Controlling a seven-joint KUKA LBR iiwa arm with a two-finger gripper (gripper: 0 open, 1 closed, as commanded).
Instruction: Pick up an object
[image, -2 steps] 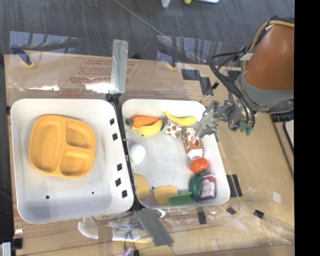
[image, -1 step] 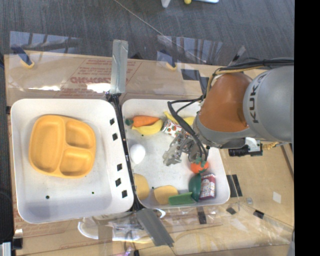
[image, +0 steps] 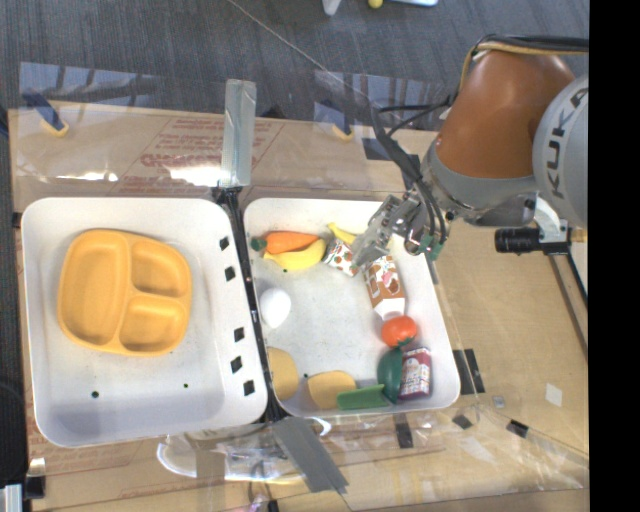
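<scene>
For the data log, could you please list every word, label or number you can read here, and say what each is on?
"KU", the start of a cut-off word, on the arm.
Red print on the cardboard: too blurred to read.
Labels on the bottle and the can: too small to read.

**Readable markings on the bench**

The grey arm (image: 560, 130) carries large letters at the right edge; "KU" can be made out before the frame cuts them off. The cardboard sheet (image: 190, 145) behind the bins bears red print, too blurred to read. Labels on the small bottle (image: 386, 288) and the can (image: 416, 372) are illegible
</scene>
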